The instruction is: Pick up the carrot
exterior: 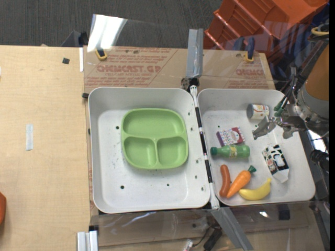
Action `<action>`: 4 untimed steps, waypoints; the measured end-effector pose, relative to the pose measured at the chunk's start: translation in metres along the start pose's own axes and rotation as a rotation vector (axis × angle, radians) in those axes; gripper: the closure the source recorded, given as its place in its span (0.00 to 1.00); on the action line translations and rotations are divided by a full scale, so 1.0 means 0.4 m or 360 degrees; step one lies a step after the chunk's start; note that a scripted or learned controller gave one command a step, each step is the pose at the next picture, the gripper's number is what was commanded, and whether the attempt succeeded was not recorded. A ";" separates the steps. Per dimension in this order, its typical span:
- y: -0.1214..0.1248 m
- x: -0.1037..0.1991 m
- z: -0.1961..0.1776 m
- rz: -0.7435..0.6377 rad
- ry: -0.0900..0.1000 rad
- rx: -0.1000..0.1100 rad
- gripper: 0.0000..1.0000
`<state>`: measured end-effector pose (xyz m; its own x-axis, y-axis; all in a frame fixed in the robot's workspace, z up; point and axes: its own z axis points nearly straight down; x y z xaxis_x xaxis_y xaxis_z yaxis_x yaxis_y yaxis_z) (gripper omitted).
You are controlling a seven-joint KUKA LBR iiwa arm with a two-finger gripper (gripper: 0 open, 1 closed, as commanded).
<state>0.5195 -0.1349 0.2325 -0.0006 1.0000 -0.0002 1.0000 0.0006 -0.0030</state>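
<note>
The orange carrot (239, 181) with a green top lies near the front of the right bin (298, 192), between a red sausage (224, 180) and a yellow banana (255, 191). My gripper (275, 133) hangs over the right side of that bin, behind and to the right of the carrot and well apart from it. Its two fingers are spread open with nothing between them.
A green bottle (230, 151), a purple packet (230, 136), a small can (258, 111) and a black-and-white carton (276, 162) share the right bin. The left bin (104, 156) holds a green divided plate (155, 138). A metal divider (201, 140) separates the bins.
</note>
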 end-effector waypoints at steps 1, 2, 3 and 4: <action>-0.106 0.005 0.305 0.0057 0.0002 0.0001 0.00; -0.088 0.088 0.357 0.0104 0.0002 0.0003 0.00; 0.008 -0.083 0.355 0.0156 0.0020 0.0007 0.00; -0.106 0.094 0.355 0.0384 0.0001 0.0002 0.00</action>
<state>0.4765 -0.0975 0.0906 0.2382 0.9712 -0.0001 0.9712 -0.2382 -0.0040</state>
